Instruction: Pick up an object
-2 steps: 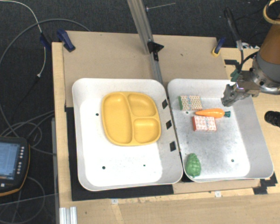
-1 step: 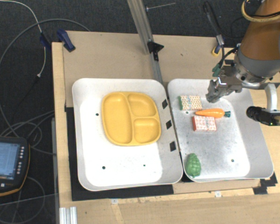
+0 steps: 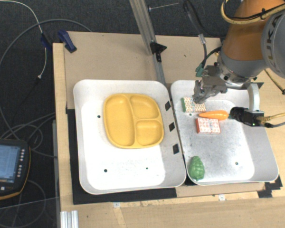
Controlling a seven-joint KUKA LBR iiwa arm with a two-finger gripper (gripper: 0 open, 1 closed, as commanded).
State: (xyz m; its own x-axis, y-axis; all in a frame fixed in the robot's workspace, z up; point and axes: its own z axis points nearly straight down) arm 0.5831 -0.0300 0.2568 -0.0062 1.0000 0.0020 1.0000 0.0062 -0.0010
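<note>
Two shallow white bins are sitting side by side on the bench; the left bin is carrying a yellow divided plate with three compartments, and the right bin is carrying four small things. The arm is reaching in from the upper right of the frame; its gripper is hanging over the upper left corner of the right bin, right above a small patterned box. Whether the gripper is open or closed cannot be told from this angle, and nothing is visibly in its grasp.

The patterned box is lying flat, its long axis running roughly left to right across the frame and dipping slightly toward the right; its left end is showing green, while its right part is passing under the gripper. An orange toy carrot is lying just below and to the right of it, also stretched left to right, seemingly touching the box. A second box with red print is sitting just under the carrot, crowding that same corner. A green knobbly toy is resting well apart, at the lower left edge of the right bin.

A handheld screen unit is lying at the lower left of the frame.
</note>
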